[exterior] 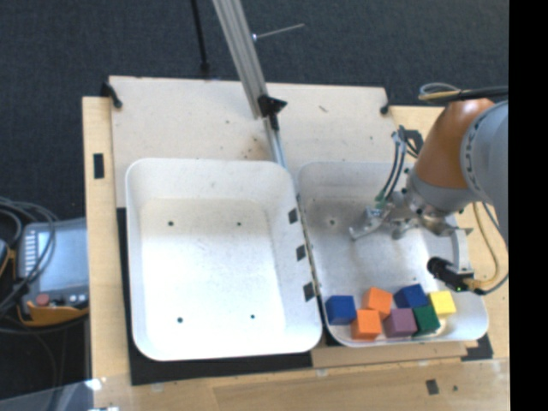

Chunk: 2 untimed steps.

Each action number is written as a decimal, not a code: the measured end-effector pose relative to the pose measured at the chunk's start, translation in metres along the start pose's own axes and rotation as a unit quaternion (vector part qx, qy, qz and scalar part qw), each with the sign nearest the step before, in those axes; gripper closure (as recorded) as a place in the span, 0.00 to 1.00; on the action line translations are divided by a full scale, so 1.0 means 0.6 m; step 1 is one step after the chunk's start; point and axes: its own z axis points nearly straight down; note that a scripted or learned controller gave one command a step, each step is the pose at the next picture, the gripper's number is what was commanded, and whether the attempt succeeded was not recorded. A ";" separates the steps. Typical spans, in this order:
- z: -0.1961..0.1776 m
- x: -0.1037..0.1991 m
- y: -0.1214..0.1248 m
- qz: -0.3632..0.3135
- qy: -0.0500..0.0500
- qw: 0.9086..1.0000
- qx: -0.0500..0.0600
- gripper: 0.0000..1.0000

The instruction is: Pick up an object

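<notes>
Several small blocks lie clustered at the near end of the right bin (342,191): a blue block (341,308), two orange blocks (379,299) (367,324), a purple block (400,322), a dark blue block (411,295), a green block (426,318) and a yellow block (443,303). My gripper (374,222) hangs over the middle of the right bin, up-view from the blocks and apart from them. Nothing shows in its grasp. The arm's orange band (445,148) and grey wrist sit above it at the right.
The left bin (145,229) sits beside the right one, separated by a rim with black clips (301,253). A slanted aluminium post (244,50) rises behind the bins. Cables (479,272) trail by the right bin's edge. A control pendant (51,272) lies off the bench at left.
</notes>
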 end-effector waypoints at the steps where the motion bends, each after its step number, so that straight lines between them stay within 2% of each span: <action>1: -0.021 -0.001 0.002 0.002 0.001 1.000 -0.002 1.00; 2: -0.129 0.000 0.004 -0.002 0.001 1.000 -0.004 1.00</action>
